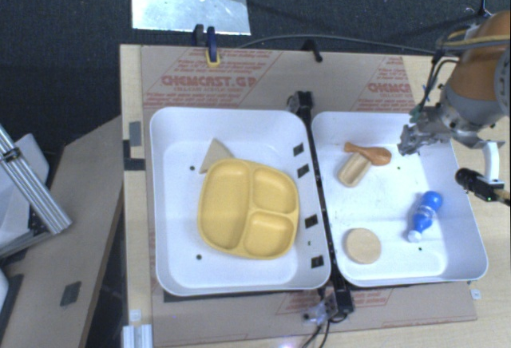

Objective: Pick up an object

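1. The task names no one object. The right bin [459,259] in the right half of the frame holds four candidates, all lying loose and apart from the gripper: a wooden spoon [369,152] near its upper left, a tan wooden cylinder [352,171] touching or just under the spoon, a round wooden disc [362,246] toward the lower left, and a blue-and-white bottle [423,215] lying on its side right of centre.
2. The gripper [409,142] sits at the upper right of this bin, just right of the spoon's bowl end; nothing shows between its parts, and I cannot tell how it is set.
3. Spoon and cylinder crowd each other, so a grasp there would likely nudge both. The disc and bottle have bare floor around them, the easier picks in my judgement.
4. The left bin [172,259] holds a yellow divided tray [247,207] covering much of its floor, with a tan wedge [215,153] at the tray's upper-left edge.
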`<state>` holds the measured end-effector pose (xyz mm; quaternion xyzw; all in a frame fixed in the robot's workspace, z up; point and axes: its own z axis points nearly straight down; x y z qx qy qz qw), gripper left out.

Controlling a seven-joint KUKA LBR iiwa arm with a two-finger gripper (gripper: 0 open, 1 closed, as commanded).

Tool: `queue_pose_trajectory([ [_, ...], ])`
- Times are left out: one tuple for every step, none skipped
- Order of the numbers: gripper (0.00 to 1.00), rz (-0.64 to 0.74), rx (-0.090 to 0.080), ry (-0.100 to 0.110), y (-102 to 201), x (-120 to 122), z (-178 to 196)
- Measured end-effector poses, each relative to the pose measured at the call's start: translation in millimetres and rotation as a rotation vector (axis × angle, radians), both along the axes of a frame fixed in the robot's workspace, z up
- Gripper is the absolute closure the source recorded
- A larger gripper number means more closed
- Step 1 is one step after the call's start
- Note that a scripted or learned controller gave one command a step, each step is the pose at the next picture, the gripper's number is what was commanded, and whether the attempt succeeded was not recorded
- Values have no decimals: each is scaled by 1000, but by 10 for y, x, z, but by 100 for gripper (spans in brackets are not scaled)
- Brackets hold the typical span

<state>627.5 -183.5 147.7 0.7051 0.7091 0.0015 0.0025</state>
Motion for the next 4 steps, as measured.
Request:
queue_pose_trajectory([
  [100, -4, -1, -2, -104, 4, 526],
  [100, 0, 0, 0, -105, 19, 895],
  [100, 3, 3, 6, 480, -217, 867],
  [100, 4, 3, 6, 1032, -401, 762],
])
